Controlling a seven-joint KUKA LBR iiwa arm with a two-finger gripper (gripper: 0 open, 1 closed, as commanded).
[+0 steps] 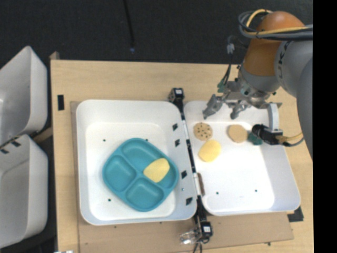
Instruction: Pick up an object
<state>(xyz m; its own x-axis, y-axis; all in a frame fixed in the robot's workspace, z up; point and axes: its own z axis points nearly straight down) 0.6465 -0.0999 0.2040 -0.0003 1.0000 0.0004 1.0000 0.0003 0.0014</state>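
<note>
On the near side of the desk (pixel 63 141), the left bin (pixel 87 120) holds a teal divided tray (pixel 121 178) with a pale yellow piece (pixel 157 169) resting at its 3 o'clock side. In the right bin (pixel 253 188), three small food-like pieces cluster toward the far edge: a yellow piece (pixel 209 151) nearest, a speckled cookie (pixel 202 130) just beyond it at about 11 o'clock, and a tan piece (pixel 237 134) off at 2 o'clock.

The end effector (pixel 226 105) hangs above the far rim of the right bin with its fingers spread wide and nothing between them. The cookie and the tan piece lie closest to it, at roughly 7 and 5 o'clock.

A good pick probably means choosing one piece, centring over it, and descending straight so the fingers straddle it without nudging a neighbour.

The tan piece looks slightly oval, its long axis running about 9 to 3; closing across the short axis seems wiser. The cookie is round, with no clear axis.
</note>
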